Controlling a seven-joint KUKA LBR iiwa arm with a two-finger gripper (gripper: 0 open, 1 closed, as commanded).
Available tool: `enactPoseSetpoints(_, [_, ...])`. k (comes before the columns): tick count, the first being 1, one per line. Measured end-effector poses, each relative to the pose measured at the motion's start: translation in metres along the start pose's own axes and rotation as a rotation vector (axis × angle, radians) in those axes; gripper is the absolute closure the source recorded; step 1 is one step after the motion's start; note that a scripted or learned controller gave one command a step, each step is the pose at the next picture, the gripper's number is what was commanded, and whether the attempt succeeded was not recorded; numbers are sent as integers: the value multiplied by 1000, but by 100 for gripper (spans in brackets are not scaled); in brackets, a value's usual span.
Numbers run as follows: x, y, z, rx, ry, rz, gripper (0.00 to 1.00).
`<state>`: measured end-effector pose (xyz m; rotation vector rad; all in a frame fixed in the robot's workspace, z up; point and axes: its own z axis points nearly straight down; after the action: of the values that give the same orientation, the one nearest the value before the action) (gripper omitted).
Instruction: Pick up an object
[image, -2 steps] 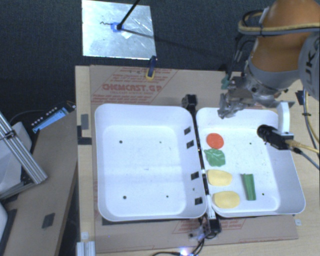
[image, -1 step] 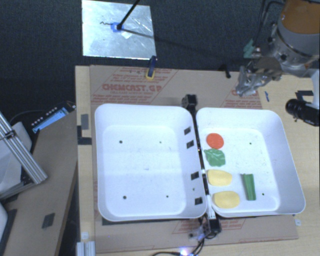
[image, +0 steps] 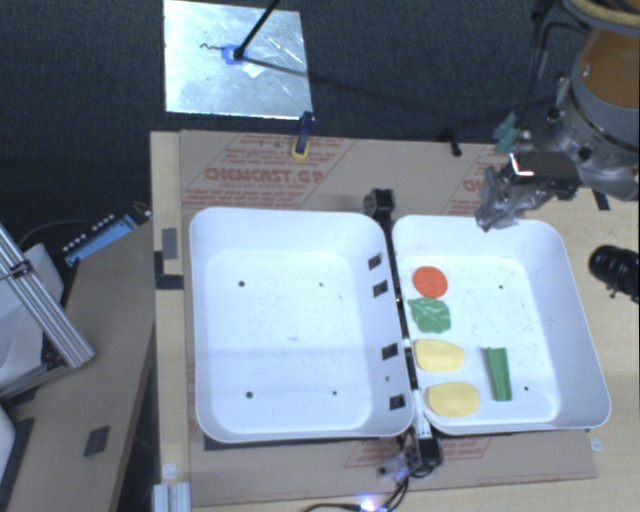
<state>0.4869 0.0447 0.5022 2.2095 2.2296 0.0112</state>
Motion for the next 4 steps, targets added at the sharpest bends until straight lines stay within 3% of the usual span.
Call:
enactPoseSetpoints(1, [32, 0, -24, 2, -2, 1, 100])
enactPoseSetpoints(3, [108, 1, -33, 4, -1, 2, 100])
enactPoseSetpoints(4, [148, -1, 112, 18, -6, 1, 100])
